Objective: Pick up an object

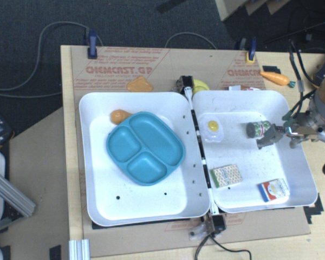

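Observation:
In the right bin (300, 169), a small grey and green can (258, 129) lies on its side near the middle. My gripper (274, 136) reaches in from the right edge and sits right beside the can, touching or nearly touching its right end. A clear plastic cup with a yellow piece inside (212, 128) lies at the bin's left. A patterned green packet (226, 175) and a red, white and blue carton (274, 189) lie toward the front.
The left bin (97, 183) holds a blue divided plate (145, 147) and an orange item (119, 116) behind it. Outside the bins lie an orange piece (139, 84), a yellow object (199, 85) and a toy carrot (275, 78). Cables hang by the arm at right.

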### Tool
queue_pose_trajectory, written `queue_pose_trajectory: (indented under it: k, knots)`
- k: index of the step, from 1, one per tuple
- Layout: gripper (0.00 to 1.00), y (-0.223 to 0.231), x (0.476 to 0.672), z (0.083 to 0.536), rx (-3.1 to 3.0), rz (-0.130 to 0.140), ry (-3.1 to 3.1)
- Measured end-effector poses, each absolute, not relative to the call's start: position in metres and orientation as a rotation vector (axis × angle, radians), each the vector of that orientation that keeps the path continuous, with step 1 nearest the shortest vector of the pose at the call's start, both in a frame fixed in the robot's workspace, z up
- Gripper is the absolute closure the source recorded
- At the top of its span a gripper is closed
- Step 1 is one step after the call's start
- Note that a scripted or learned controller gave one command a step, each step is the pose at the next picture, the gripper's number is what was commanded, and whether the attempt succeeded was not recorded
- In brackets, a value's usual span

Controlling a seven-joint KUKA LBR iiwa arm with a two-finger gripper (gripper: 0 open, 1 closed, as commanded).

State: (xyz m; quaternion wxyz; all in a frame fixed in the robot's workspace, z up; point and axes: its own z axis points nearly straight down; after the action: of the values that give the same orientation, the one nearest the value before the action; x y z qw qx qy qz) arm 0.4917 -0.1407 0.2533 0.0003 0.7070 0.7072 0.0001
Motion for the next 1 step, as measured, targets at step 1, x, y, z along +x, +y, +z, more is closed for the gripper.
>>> queue_pose_trajectory:
  k: [1]
  knots:
    - [0.00, -0.1578, 0.6336, 0.1417, 2.204, 0.013, 2.216]
